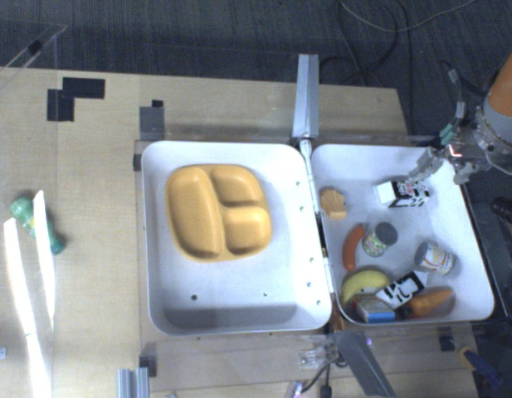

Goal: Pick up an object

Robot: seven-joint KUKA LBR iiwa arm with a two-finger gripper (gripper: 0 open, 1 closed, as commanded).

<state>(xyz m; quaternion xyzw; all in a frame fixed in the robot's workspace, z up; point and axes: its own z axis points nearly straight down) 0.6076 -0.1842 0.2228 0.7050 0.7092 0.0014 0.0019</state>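
1. Camera view: two shallow white bins sit side by side on a pale wooden bench [90,322]. The left bin [239,313] holds a yellow plastic tray with three compartments [220,211], lying towards that bin's far-left part.

2. The grey arm with its orange band [506,98] comes in at the upper right, and the two-finger gripper [427,166] hangs over the far-right part of the right bin [475,247]. Whether its fingers are apart or together I cannot tell (they are thin and blurred here).

3. Just beside the gripper tip, near the right bin's far wall, lies a small white box with black markings [402,193]. It is blocky, tilted a little, mostly white on the left with a black-and-white pattern on the right. Whether the gripper touches it cannot be made out.

4. Elsewhere in the right bin: a tan cookie-shaped piece [333,202] near the dividing wall; an orange-red sausage-shaped piece [353,246] with a small can with a grey lid [379,239] just beside it; a small pale cup lying on its side [436,259]; and a yellow banana [363,283] in the near part.

5. A black-and-white patterned box [402,288] lies just beside the banana, with an orange carrot-shaped piece [430,301] against the near wall.

6. On the bench well left of the bins, a green toy [27,214] rests by clear plastic strips.
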